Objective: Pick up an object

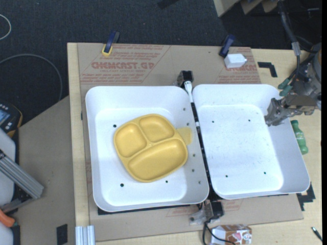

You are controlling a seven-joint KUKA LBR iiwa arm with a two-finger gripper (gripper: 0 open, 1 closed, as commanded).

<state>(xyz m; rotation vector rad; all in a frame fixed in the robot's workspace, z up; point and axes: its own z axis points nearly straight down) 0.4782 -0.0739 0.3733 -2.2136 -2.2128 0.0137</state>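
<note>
Dark carpet surrounds the table (153, 60), whose brown board top carries printed red lettering and two shallow white bins side by side. In the left bin (102, 101) lies a yellow divided plate (149, 147), flat on the floor of the bin, with three compartments facing up and a small tab sticking out toward the divider between the bins. The right bin (245, 152) shows a speckled white floor. My end effector (273, 115) hangs over the right bin's far right rim, well apart from the plate; I cannot tell how it is set, as it appears blurred and grey. Just beside it, along the outer right edge of that bin, sits a green bottle (299, 137). A small white block (235, 60) rests on the board behind the bins.
</note>
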